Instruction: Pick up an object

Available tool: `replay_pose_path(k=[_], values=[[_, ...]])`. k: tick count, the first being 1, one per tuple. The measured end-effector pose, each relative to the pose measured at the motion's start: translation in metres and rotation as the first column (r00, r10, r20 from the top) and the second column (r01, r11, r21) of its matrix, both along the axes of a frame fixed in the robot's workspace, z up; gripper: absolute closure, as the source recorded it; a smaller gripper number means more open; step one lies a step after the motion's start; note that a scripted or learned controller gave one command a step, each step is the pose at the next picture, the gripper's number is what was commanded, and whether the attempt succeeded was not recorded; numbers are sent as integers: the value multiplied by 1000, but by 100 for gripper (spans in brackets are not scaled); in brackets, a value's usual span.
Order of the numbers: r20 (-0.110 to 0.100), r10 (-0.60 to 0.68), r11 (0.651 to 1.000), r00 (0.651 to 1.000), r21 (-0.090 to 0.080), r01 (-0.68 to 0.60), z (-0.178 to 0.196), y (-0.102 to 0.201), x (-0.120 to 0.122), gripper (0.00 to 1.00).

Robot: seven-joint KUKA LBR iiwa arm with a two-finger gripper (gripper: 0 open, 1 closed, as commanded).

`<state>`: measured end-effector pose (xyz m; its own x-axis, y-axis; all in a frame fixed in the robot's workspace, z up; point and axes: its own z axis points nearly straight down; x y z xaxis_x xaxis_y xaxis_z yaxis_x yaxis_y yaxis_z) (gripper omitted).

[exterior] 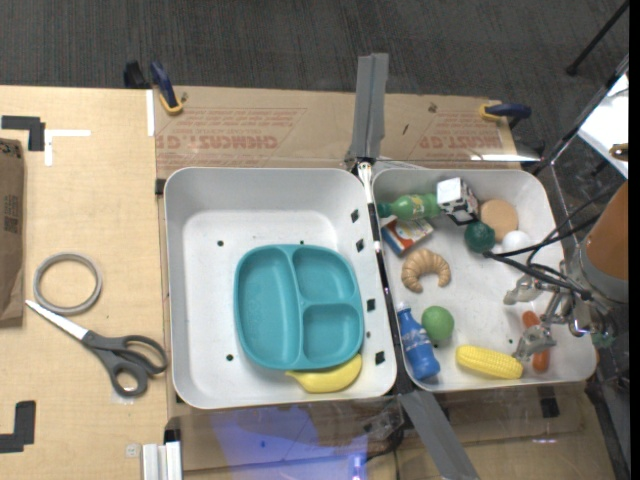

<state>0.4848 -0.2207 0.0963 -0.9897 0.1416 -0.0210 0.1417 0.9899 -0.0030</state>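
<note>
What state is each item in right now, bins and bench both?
Gripper: low in the right bin, beside the corn.
Corn: lying flat, loose.
Blue bottle: on its side.
Green bottle: on its side.
Teal tray: right way up, overlapping the banana.
Scissors: closed, on the bench.

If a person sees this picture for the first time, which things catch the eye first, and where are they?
The large teal plastic divided plate dominates the left white bin, with a yellow banana partly under its near edge. The right white bin is crowded with small toys, such as a yellow corn cob near the gripper.
</note>
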Motion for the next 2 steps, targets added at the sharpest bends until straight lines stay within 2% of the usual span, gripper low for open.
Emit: replay_pose_path(k=[2], values=[[2, 46, 999, 999, -2, -46, 0, -1, 0, 0]])
